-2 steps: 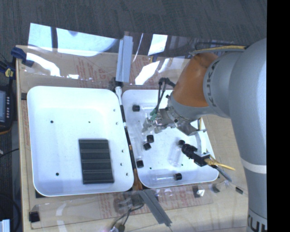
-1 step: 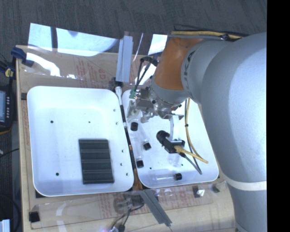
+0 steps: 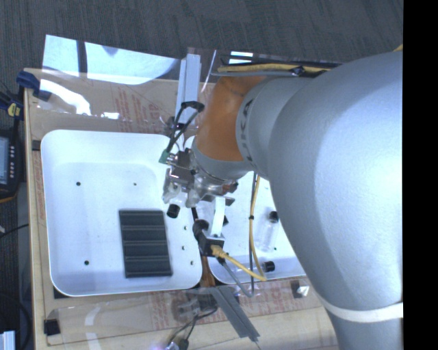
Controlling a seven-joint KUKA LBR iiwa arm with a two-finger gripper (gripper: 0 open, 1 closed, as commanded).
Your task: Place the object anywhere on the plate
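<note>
— How far along are we?

— Early, by our reading. The black ribbed rectangular slab (image 3: 145, 243) lies flat in the left shallow white plastic bin (image 3: 82, 219), toward its front edge, with nothing on it. We take it for the plate, though we cannot be sure. A small black piece (image 3: 269, 266) sits in the right white bin (image 3: 236, 263), near its front rim and well apart from the slab; it may be the object.

— And the arm?

— The grey arm's end effector (image 3: 188, 197) hangs over the divide between the two bins, near the slab's far right corner. We cannot tell how far open it is, or whether it has hold of anything. The placing itself, we judge, is all left to do.

— The setting?

— A pale plywood desk (image 3: 137, 301) printed in red, a clear sheet (image 3: 102, 61) catching light at the back, dark grey carpet (image 3: 205, 20) beyond.
</note>
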